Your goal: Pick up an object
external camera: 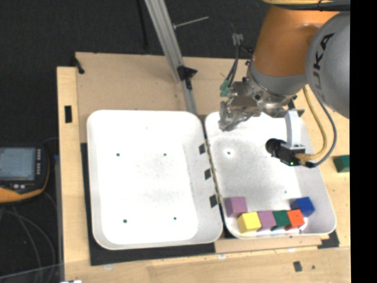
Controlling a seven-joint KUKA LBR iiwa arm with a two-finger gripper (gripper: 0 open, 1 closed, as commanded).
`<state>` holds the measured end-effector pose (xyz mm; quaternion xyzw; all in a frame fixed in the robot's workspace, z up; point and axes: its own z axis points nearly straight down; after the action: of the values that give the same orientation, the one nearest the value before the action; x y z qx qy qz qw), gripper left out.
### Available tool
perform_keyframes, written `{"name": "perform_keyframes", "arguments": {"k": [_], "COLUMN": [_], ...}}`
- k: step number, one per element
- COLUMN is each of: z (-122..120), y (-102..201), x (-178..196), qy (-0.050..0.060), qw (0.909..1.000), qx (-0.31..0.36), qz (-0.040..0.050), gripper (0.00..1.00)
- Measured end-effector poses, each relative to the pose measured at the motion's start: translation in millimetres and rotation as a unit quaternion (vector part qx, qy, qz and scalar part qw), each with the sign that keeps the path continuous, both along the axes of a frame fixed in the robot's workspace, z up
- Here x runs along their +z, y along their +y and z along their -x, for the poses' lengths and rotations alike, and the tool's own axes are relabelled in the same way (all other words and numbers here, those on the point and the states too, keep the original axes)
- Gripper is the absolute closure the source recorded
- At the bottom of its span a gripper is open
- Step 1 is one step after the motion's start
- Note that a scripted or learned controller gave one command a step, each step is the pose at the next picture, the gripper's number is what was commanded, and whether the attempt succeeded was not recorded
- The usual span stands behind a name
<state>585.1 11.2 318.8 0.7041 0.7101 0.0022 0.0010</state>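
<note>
My gripper [230, 121] hangs over the right bin's [259, 158] far left corner; I cannot tell its state. The blocks [268, 217] lie clustered along the near wall, well apart, toward the camera.

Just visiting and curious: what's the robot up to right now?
Gripper over right bin's far left corner, nothing held. Colored blocks clustered along its near edge, untouched. Nothing in the way.
</note>
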Motion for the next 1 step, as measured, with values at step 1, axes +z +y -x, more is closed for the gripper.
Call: {"name": "perform_keyframes", "arguments": {"k": [1], "z": [20.4], "y": [44.5], "x": [58.3], "qy": [-0.002], "qw": [1.0000], "qx": [0.000], "qz": [-0.0002], "gripper": [1.00]}}
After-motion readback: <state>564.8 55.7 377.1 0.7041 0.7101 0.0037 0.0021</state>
